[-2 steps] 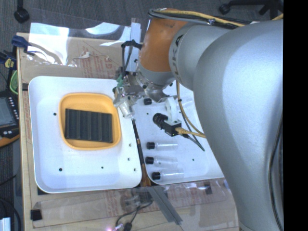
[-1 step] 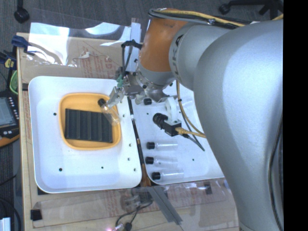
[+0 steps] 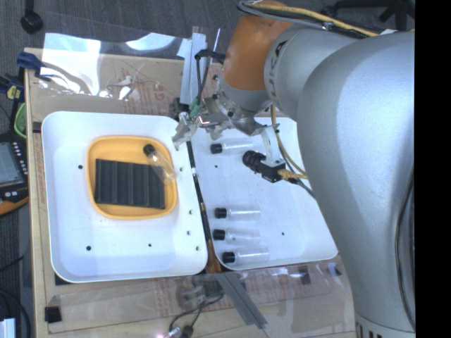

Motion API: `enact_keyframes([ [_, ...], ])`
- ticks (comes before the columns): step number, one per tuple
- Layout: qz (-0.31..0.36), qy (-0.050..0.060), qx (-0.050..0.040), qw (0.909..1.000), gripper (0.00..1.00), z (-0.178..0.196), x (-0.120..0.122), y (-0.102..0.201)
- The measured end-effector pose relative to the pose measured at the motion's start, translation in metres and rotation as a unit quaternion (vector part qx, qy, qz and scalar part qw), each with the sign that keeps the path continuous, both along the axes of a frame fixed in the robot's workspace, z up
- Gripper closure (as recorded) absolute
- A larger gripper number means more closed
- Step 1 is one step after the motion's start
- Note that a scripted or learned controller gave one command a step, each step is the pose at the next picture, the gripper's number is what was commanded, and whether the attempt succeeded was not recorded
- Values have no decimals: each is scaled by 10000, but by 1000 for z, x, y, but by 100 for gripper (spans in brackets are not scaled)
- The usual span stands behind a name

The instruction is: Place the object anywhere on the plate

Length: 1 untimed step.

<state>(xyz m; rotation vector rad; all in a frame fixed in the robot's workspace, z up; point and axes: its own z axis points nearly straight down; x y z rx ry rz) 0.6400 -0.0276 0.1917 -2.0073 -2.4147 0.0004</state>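
A clear vial (image 3: 159,160) with a black cap lies tilted on the right part of the yellow plate (image 3: 99,153), which sits in the left bin (image 3: 63,238) and carries a dark ribbed insert (image 3: 130,185). My gripper (image 3: 184,129) hangs over the divide between the two bins, just up and to the right of the vial and apart from it. Nothing shows in its grasp.
The right bin (image 3: 310,231) holds several more black-capped clear vials: one near its top left (image 3: 217,148) and three in a column at its lower left (image 3: 238,214). The big grey arm (image 3: 338,118) covers the right side. Cardboard and plastic film lie behind the bins.
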Motion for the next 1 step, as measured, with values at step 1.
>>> enact_keyframes([
  [1, 103, -4, 0, 9999, 0, 0, 13, -51],
])
